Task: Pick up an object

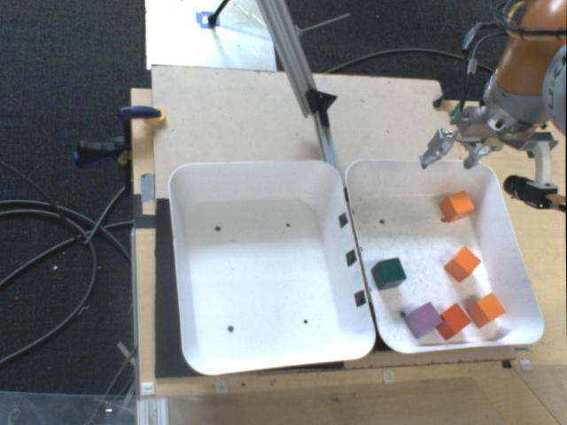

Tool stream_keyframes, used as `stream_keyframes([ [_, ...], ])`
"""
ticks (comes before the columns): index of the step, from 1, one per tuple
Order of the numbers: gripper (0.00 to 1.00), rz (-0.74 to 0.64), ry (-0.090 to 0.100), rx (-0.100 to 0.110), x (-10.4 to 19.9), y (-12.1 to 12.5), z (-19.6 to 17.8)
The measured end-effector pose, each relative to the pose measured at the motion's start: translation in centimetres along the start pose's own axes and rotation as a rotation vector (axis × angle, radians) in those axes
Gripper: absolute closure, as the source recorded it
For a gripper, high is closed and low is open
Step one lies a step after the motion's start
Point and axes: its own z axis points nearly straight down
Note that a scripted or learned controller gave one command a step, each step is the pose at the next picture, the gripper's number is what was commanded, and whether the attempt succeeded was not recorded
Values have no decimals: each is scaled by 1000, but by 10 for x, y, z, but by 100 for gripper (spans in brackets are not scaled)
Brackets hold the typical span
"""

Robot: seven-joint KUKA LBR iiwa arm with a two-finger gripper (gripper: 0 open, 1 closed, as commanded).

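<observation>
My gripper (454, 149) hangs over the back rim of the right bin (416, 173), its two fingers spread open with nothing between them. In that bin lie several blocks: an orange one (457, 206) nearest the gripper, another orange one (462, 263) mid-right, a dark green cube (388, 274) near the left wall, and a purple block (423, 319), a red-orange block (453, 320) and an orange block (485, 309) clustered at the front.
The left bin (266, 264) sits beside the right one, sharing a raised divider with black tabs (351, 257). A slanted metal pole (297, 56) crosses above the bench at the back. Blue clamps (120, 131) grip the bench's left edge.
</observation>
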Motion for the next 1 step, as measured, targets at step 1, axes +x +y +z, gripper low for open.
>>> stream_keyframes([
  [1, 100, -4, -2, -4, 0, 1, -12],
])
